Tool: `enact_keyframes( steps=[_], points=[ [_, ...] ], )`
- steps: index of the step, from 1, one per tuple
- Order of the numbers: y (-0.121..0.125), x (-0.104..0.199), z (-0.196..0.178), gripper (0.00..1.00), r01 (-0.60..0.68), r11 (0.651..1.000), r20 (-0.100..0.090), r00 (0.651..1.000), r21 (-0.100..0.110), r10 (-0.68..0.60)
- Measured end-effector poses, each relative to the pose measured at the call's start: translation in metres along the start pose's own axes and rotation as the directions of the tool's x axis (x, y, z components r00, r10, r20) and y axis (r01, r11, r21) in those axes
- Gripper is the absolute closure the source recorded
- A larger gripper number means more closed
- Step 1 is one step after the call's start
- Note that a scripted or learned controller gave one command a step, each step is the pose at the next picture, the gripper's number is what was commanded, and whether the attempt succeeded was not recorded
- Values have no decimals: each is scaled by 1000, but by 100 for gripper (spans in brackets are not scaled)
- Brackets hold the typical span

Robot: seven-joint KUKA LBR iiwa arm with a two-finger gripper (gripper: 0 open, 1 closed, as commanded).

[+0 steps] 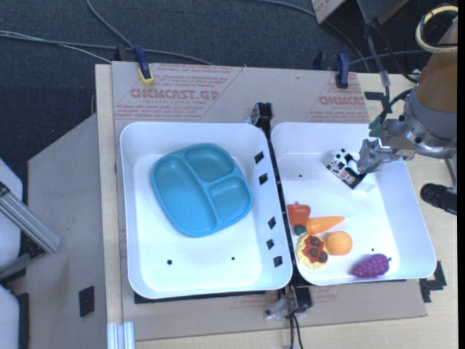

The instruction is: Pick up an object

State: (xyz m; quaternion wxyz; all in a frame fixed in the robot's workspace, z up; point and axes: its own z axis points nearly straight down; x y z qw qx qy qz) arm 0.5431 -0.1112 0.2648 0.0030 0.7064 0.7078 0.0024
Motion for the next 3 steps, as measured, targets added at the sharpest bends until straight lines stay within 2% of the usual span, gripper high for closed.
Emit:
enact_keyframes(
  steps=[1,2,3],
  points=[
    [2,45,13,100,3,1000,-4,1000,10,-3],
    [3,97,28,100,4,1000,-4,1000,11,-4],
    [11,161,34,100,6,1000,-4,1000,8,-6]
  ],
)
